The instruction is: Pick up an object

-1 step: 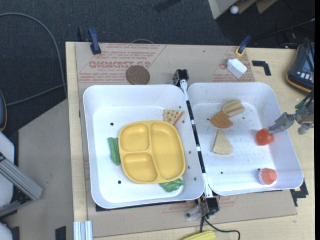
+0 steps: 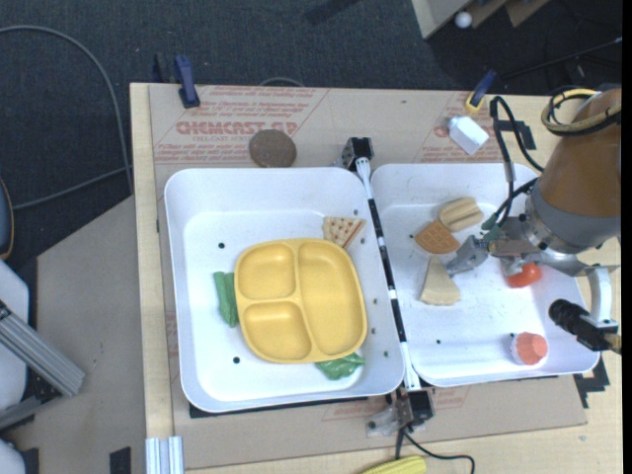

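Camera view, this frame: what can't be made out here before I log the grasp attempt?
- Gripper: small and dark against the right bin; finger state unreadable, and so is any contact with the food pieces beside it.
- Red object: partly covered by the arm's wrist, shape unclear.
- Green piece and green strip: each tucked under the yellow tray rim, full outline hidden.
- Arm: cut off by the right edge.

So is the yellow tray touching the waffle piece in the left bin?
Touching. The camera view shows the waffle piece lying against the top rim of the yellow tray with no white floor of the bin between them.
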